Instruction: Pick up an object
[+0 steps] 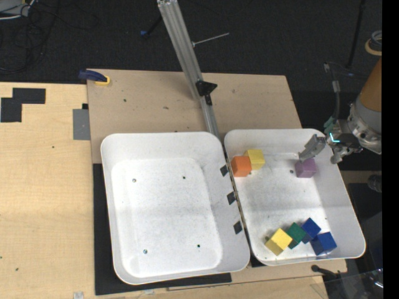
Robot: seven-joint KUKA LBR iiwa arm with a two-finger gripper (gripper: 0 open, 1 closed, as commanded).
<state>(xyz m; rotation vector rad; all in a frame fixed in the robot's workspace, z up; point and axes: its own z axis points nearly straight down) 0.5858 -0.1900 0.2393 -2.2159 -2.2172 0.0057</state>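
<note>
In the right bin, a purple block lies near the far right wall. My gripper hangs just above and to the right of it, open, with nothing between its fingers. Its left finger ends right over the purple block's top edge. An orange block and a yellow block sit together at the bin's far left. Near the front right corner lies a cluster: a yellow block, a green block and two blue blocks.
The left bin stands beside the right one, joined by black clips. A slanted aluminium rail rises behind the bins. The wooden bench extends left and back; the arm's orange band is at the right edge.
</note>
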